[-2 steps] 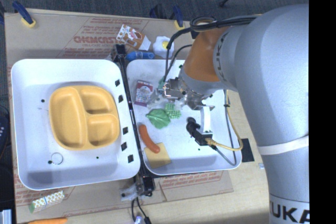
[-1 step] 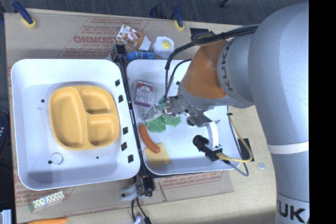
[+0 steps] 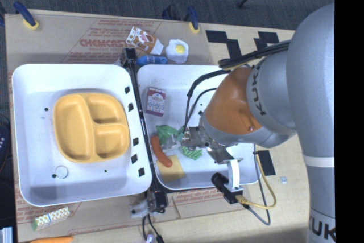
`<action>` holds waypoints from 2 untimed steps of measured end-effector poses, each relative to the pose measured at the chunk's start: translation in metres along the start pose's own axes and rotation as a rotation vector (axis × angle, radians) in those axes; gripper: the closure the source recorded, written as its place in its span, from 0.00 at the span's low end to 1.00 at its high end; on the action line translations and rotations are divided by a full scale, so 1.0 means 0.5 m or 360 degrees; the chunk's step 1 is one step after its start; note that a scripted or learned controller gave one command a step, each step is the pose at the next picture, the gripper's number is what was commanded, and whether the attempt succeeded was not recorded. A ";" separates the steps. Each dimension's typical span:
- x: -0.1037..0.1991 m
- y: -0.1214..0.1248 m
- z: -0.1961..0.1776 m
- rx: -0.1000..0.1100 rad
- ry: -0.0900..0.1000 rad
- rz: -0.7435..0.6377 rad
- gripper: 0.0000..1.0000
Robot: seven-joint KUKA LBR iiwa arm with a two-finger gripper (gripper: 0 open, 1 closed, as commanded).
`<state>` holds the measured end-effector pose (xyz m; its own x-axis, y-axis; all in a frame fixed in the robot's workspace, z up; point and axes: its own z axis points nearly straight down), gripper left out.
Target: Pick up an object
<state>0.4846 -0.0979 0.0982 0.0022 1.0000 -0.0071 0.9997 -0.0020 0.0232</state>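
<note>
Your end effector (image 3: pixel 190 142) sits low in the right bin (image 3: pixel 170 74), over the cluster of small things near that bin's front edge, and the arm's orange band (image 3: pixel 227 108) hides most of it. You cannot tell how it is set or whether it has hold of anything, so count nothing as picked.

The candidates all lie on the bin floor: a green crumpled item (image 3: pixel 166 132) just beside the end effector, an orange carrot-like stick (image 3: pixel 160 151) by the bin's left wall, a yellow block (image 3: pixel 173 168) at the front edge touching the stick, and a small red packet (image 3: pixel 155 101) further back.

The left bin (image 3: pixel 28 122) carries a yellow divided tray (image 3: pixel 91 125) (no part in this try, by the look of it).

By my reading, the reach is made; the grasp and lift remain.
</note>
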 end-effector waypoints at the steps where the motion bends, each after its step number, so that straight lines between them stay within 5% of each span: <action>1: -0.001 -0.003 0.000 0.0001 -0.0002 -0.0064 0.00; 2: -0.003 0.008 0.001 0.0002 0.0003 0.0531 0.00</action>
<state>0.4887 -0.0992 0.0979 0.3296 0.9441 0.0025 0.9438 -0.3296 0.0228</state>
